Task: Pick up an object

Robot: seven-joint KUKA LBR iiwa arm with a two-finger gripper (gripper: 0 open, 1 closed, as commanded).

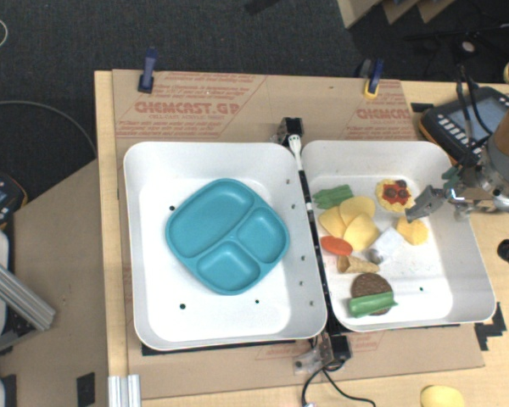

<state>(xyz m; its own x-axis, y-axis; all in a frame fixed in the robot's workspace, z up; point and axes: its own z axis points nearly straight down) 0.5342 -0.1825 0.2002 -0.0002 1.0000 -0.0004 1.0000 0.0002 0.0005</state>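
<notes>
Hovering gripper (424, 203) near right bin's rim (463, 227)

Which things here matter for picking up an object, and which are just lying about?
For the job: gripper; right bin holding toy foods: tart, yellow pieces, green vegetable, burger, ice cream cone.

Lying about: blue divided plate in left bin, blue clamps, cardboard sheet.
</notes>
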